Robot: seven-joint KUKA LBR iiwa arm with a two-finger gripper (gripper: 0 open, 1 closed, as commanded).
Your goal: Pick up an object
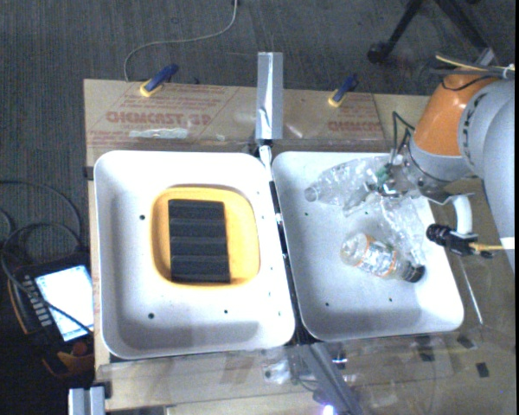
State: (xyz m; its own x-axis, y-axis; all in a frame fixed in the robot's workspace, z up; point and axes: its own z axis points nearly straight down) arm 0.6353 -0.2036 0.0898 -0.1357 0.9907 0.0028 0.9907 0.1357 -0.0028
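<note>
Pincer [396, 178]: mine, sat over clear bottles [376, 223] in right bin [329, 301]; open/closed, couldn't tell.
Risk: crinkly plastic prob slips, tangled heap.
Left bin [121, 318]: yellow tray [205, 232] untouched.

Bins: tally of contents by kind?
Clear plastic bottles: 2, one crumpled, one lying with a dark cap, both in the right bin
Yellow-rimmed black sponge-like block: 1, in the left bin
Total: 3
</note>
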